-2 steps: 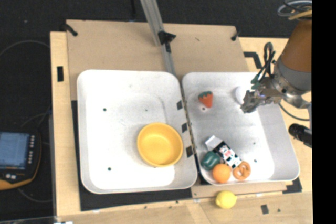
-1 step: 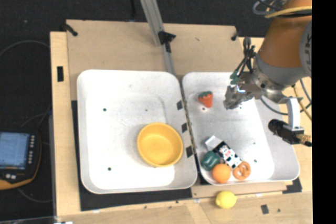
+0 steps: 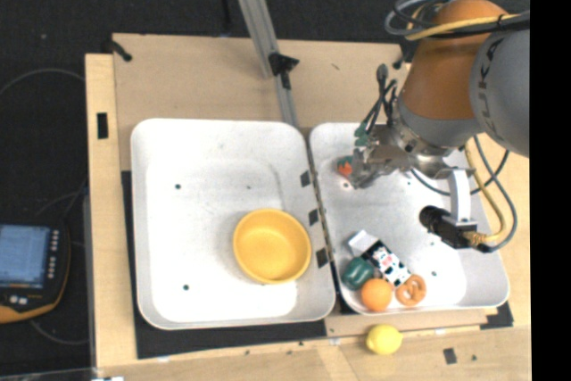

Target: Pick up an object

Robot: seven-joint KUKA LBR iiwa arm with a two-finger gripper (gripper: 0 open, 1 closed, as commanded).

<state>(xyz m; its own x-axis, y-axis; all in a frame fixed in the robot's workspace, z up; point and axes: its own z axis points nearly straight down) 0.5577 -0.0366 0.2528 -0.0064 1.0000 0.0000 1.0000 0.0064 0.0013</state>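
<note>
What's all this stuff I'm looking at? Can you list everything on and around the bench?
bins: two, white, side by side on the bench
bowl: one, yellow, in the left bin near its right wall
small toys: a cluster of about five, green, orange, white and black, pretzel-brown, in the near corner of the right bin
lemon: one, yellow, on the bench just outside the right bin's near edge
small orange item: one, in the right bin by the gripper; too small to identify
metal pole: one, grey, slanting across the top behind the bins
handheld screen: one, orange and black, at far left off the bench
arm: one, grey with orange band, over the right bin
gripper: one, dark, low over the right bin's far end
</note>
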